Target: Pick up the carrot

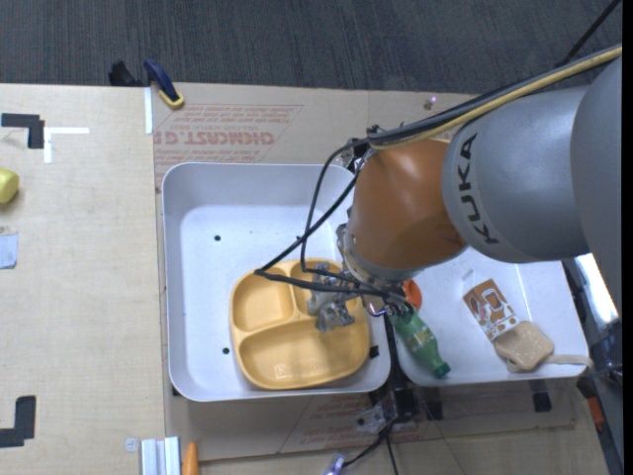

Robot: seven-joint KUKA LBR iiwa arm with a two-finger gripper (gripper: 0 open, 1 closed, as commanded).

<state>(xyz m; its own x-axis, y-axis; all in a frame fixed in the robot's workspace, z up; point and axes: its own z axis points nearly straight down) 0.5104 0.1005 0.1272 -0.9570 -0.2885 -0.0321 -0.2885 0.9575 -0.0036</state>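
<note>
the arm [514, 176] reaches in from the right, its orange band over the seam between the two bins. the tool [331, 305] hangs low over the yellow tray [287, 349] in the left bin [198, 265], above the ridge where the tray's compartments meet. i cannot tell whether the tool is spread or pressed together; cables and dark metal blur its tips, and nothing can be seen between them.

the carrot [411, 293] shows as a small orange-red spot at the left edge of the right bin [475, 364], just under the arm's wrist and mostly hidden by it. just near of it lies a green bottle [420, 339], slanting toward the near right. further right lie a packet [491, 310] and a tan sponge [524, 346], side by side.

on the tabletop [79, 344], a yellow thing [6, 186] sits at the far left edge.
</note>
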